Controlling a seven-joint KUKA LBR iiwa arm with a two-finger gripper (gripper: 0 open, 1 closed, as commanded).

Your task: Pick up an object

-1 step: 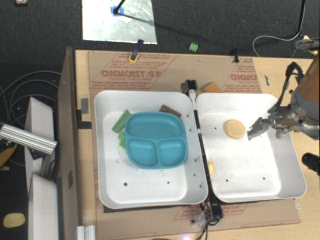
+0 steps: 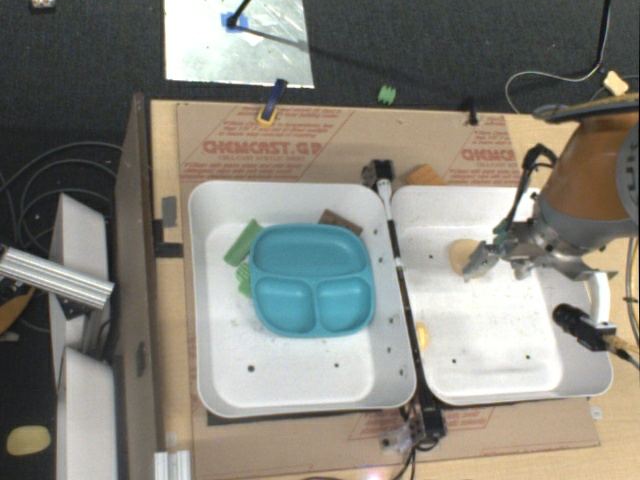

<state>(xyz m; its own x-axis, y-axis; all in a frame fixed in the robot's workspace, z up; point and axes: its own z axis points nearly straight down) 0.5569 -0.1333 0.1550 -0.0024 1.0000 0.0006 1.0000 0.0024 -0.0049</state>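
Reaching stage of the pick, nothing secured yet as far as I can judge. Nearest the camera: front lip of the right bin (image 2: pixel 520 393), floor mostly bare, a small yellow bit (image 2: pixel 421 337) sitting at the divider between the two bins. Left bin (image 2: pixel 215 368) holds a teal divided tray (image 2: pixel 308 280) with three compartments, a green strip (image 2: pixel 241 242) poking out from under its left edge, a brown piece (image 2: pixel 340 220) at its far right corner. Further back in the right bin: the pincer (image 2: pixel 476 262) is low over the floor, tips pointing left, right against a tan round object (image 2: pixel 461 255) — likely target. Object is in the left-middle part of the right bin, well apart from the divider. Tips look touching or just beside its right edge; cannot tell if the object is between them or merely next to them. Pincer state: cannot tell, too dark and small to read. Arm (image 2: pixel 595 183) comes in from the right, orange band above the wrist. Next move, my call: get the tips straddling the tan object, clamp, then lift straight up; flat low object, so a slip or a push sideways is the risk. Far: cardboard sheet on the worktop (image 2: pixel 330 133), metal plate (image 2: pixel 238 28) on dark floor beyond.
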